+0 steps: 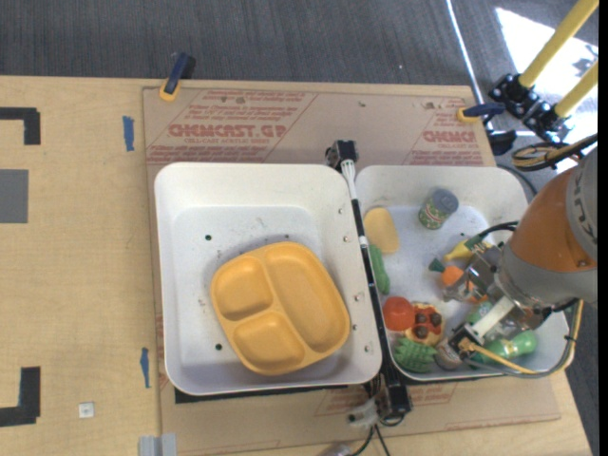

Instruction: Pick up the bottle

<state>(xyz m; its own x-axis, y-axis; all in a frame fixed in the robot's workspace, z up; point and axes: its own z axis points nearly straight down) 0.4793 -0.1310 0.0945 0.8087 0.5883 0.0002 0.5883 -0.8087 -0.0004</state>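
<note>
bottle (pixel 510 347) — gripper (pixel 472 335) beside, toy food (pixel 418 323) crowding

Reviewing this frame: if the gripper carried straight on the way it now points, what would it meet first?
The gripper points down-left into the right bin. Likely first contact is the toy clutter beneath it, near the green bottle and the green leafy toy. Depth is unclear from this slanted view.
</note>
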